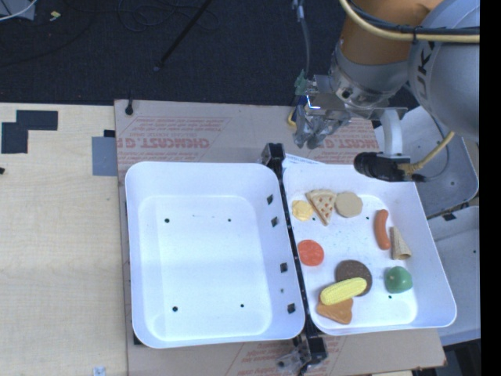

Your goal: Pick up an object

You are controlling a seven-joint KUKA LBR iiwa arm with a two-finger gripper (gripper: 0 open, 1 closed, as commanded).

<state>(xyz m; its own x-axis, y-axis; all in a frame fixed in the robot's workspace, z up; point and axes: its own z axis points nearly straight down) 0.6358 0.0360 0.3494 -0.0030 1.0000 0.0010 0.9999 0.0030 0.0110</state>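
Up in the upper right of the frame, my two-finger gripper (313, 135) hangs above the far rim of the right-hand shallow white bin (438, 292); whether its tips are apart or together I cannot tell, and I see nothing between them. It touches nothing. Candidates lie scattered in that bin, lower right: a yellow corn cob (343, 291) resting against a dark brown disc (356, 272), a red round slice (311, 252), a green ball (398, 280). I'd judge the scatter leaves room for a clean descent.
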